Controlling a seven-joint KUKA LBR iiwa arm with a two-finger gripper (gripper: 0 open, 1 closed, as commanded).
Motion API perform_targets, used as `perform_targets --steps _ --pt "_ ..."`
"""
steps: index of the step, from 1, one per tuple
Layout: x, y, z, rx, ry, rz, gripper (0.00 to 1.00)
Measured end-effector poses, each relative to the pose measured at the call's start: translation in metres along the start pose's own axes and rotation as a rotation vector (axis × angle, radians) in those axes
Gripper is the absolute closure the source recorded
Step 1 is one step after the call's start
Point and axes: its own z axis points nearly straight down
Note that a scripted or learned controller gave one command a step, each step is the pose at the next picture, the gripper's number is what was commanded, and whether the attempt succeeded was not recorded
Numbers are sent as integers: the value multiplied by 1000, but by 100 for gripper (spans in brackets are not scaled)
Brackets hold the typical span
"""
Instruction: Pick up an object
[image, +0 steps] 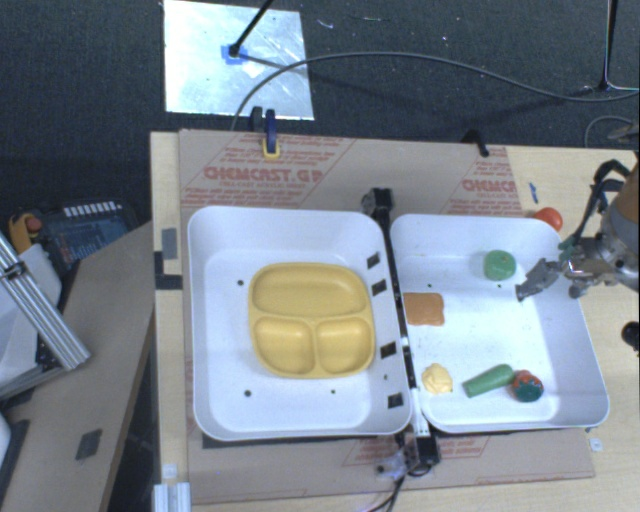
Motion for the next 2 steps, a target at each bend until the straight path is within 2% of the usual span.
perform_targets --steps 1,2 --pt "1 3 -6 -11 -3 -3 0" --pt "1 3 35 -9 -2 -2 0"
